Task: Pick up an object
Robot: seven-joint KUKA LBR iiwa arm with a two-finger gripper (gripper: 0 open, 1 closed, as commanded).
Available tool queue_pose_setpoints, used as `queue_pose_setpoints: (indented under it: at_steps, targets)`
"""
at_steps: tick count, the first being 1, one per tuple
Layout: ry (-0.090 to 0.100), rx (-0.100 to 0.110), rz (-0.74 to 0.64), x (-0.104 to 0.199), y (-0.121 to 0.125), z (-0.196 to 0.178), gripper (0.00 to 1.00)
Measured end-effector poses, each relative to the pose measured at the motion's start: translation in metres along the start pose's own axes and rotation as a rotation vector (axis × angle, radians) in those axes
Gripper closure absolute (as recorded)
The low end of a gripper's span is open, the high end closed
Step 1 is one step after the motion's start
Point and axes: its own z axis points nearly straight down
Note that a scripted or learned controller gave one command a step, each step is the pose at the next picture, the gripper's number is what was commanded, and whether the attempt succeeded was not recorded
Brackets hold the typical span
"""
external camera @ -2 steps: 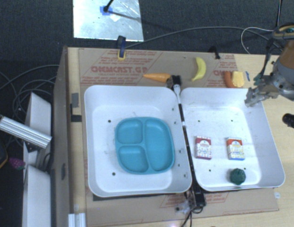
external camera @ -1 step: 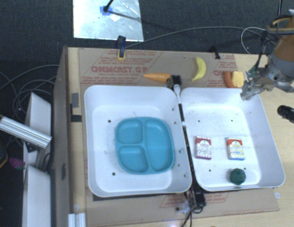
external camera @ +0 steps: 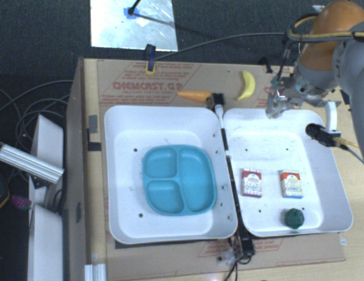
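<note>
The hand (external camera: 277,106) sits in the upper right of the frame, pointing down over the far rim of the right bin (external camera: 323,183), close to that bin's upper left corner. It is too small and too blurred to tell whether it is spread or pressed together. The grey arm (external camera: 322,69) with its orange band rises behind it towards the upper right corner of the frame.

Just left of the hand and slightly higher, a yellow banana (external camera: 247,85) lies on the brown worktop (external camera: 170,78), outside the bins. Further left on the worktop an orange carrot (external camera: 194,96) lies crosswise, its thick end near the gap between the two bins.

The things that could be picked up lie in the lower half of the right bin, well apart from the hand. Two small red and white boxes lie side by side with a gap between them: the left box (external camera: 251,183) near the bin's left wall and the right box (external camera: 291,184) nearer its middle. Below the right box, close to the near rim, sits a dark green ball (external camera: 294,217).

The left bin (external camera: 124,157) holds a light blue divided plate (external camera: 179,179), lying flat near its middle.

In the upper left of the frame, beyond the worktop, a shiny silver sheet (external camera: 133,16) lies on the dark floor.
</note>
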Motion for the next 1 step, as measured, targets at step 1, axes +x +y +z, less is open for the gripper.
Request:
queue_pose_setpoints:
  at_steps: [1]
  targets:
    - [-0.002,-0.001,0.004,-0.0211,-0.0003,-0.0148,1.00]
